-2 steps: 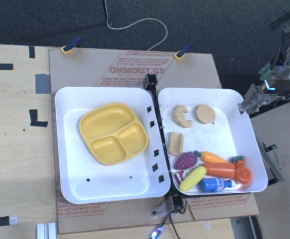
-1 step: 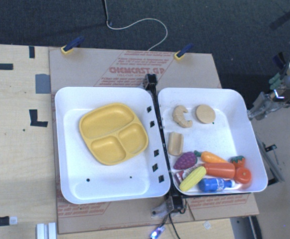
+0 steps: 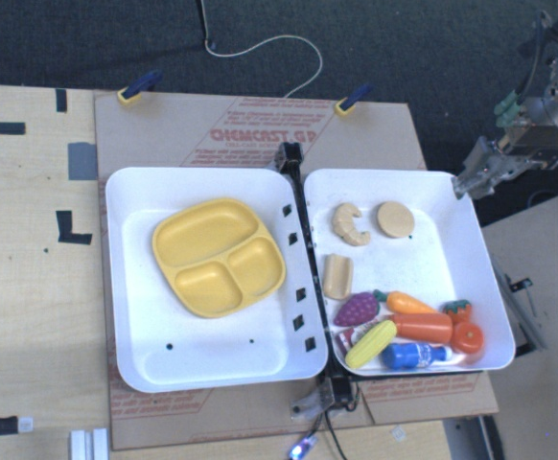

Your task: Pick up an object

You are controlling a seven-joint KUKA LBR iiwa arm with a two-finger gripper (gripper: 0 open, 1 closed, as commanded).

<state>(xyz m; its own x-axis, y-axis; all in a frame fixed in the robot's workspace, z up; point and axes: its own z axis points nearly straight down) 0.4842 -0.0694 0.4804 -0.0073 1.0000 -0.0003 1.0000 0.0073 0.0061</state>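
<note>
Nearest the lower edge, right of centre, the right bin carries a cluster of toy food: blue bottle, corn, tomato, carrot, grapes. Further up lie a tan block, a croissant and a round biscuit. The left bin holds a yellow divided plate. At the upper right, the gripper sits over the bin's far corner rim; finger state cannot be told. Judgement: nothing lifted; approach, grasp and lift all remain.
</note>
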